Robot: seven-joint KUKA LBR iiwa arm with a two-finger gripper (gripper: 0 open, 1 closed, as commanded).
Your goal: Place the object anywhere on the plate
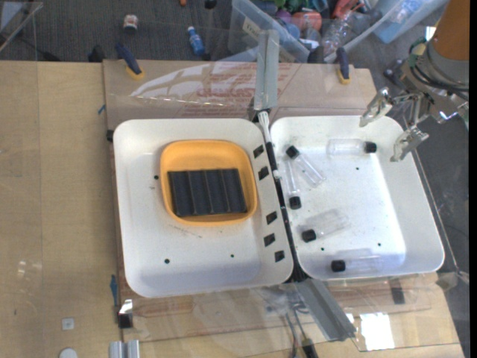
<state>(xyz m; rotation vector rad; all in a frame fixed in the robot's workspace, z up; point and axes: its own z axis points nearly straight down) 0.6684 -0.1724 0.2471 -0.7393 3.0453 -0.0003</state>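
Several clear vials (pixel 304 171) with black caps look light and slippery; I would grip mid-body. Gripper (pixel 395 129) jaws stand apart, holding nothing.

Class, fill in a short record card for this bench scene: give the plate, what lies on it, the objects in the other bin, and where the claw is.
plate: yellow plate in the left bin
on plate: dark ribbed block
right bin: several clear tubes with black caps, e.g. one near the divider and one lower down
claw: above the right bin's far right corner, with nothing seen between its fingers
task state: no tube on the plate yet
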